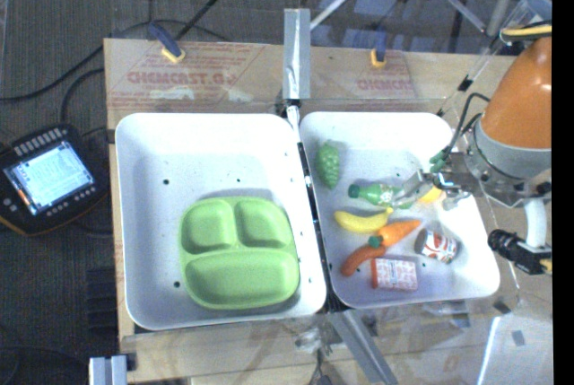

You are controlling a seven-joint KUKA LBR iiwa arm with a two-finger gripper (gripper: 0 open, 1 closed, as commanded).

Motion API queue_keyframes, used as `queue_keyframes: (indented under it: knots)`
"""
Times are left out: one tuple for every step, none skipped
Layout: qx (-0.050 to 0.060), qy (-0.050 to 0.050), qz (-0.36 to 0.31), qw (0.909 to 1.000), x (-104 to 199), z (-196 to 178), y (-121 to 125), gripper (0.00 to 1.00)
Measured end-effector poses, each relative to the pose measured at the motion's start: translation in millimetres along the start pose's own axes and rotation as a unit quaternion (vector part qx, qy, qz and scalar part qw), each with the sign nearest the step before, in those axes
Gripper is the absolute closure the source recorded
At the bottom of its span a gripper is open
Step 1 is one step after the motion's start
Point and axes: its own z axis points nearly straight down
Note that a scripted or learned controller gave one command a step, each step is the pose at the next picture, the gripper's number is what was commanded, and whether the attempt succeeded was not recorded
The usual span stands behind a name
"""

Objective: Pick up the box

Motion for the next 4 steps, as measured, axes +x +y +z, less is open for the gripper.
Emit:
queue_keyframes:
  knots:
    - [-0.001,0.0,-0.04,0.9992,-27.4,87.9,70.0,0.0]
    - [-0.008,-0.005,-0.118,0.993,11.8,126.2,85.3,0.0]
    - [0.0,0.0,0.015,0.9999,47.7,84.3,31.9,0.0]
    - [-0.001,-0.002,0.003,1.0,13.5,100.2,44.5,0.0]
